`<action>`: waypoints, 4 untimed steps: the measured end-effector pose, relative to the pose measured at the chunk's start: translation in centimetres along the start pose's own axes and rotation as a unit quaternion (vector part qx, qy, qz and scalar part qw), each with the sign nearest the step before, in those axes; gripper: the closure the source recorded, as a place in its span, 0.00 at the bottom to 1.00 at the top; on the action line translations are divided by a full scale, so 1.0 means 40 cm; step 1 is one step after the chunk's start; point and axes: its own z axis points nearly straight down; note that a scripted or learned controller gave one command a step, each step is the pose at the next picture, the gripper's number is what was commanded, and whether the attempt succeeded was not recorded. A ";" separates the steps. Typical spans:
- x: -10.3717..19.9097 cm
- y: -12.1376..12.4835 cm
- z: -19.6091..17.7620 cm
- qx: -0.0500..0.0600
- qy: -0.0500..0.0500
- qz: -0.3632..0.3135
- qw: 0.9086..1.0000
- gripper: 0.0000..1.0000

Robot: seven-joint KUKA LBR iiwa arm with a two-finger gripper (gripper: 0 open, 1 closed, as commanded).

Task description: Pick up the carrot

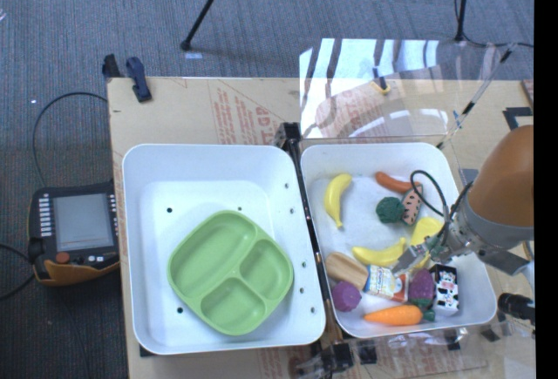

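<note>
I am reaching in from the right over the right bin [475, 194], and my gripper [410, 261] is hovering low among the toy food near the bin's middle. From this slanted view I cannot tell how it is set, and nothing that I could call a held thing is showing at its tip.

The carrot [394, 314] is lying at the near edge of that bin, orange with a green top, and I am not touching it. It is sitting on the near side of my gripper and very slightly left of it, close by but clearly apart. Its long axis is running left to right, almost parallel to the bin's near wall, with the pointed end to the left and the leafy end to the right.

It is crowded: a purple piece [345, 295] is lying just left of its tip, a small printed packet [384, 280] is sitting just beyond it on the far side, and a darker purple piece [423, 286] with a black-and-white carton [445, 289] is standing by its leafy end.

So, as I am judging it, the coming move is turning on a short shift toward the near wall, then a descent with my grasp set across the carrot's length, near to far.
</note>
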 end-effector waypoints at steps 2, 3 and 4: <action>0.373 0.066 -0.160 -0.001 0.000 0.072 0.997 0.00; 0.217 0.131 -0.168 0.001 0.000 0.125 0.992 0.00; 0.113 0.296 0.045 0.003 0.001 0.132 0.991 0.00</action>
